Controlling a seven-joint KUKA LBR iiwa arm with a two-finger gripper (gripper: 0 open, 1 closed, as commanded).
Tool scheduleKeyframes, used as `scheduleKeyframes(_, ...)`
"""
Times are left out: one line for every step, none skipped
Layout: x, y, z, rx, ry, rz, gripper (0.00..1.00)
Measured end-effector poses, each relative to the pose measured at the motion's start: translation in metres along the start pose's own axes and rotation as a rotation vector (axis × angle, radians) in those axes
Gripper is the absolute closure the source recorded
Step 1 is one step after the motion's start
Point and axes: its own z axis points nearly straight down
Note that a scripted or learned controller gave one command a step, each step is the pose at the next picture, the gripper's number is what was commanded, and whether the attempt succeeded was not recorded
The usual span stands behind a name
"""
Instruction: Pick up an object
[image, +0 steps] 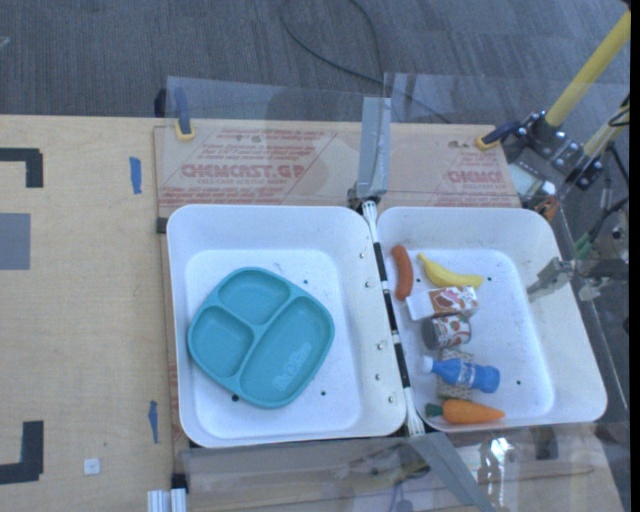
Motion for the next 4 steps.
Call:
scheduleKeyframes(0.044, 0.042, 0.088, -0.014, -0.007, -0.131, 0.0)
scheduleKeyframes(0.06, 0.03, 0.098, -0.058, -0.031, -0.303, 0.0)
scheduleKeyframes(0.111, 0.12, 0.097, -0.052, -0.024, -0.416, 0.0)
scheduleKeyframes(0.117, 0.122, 0.097, -0.055, -0.02, -0.396, 0.0)
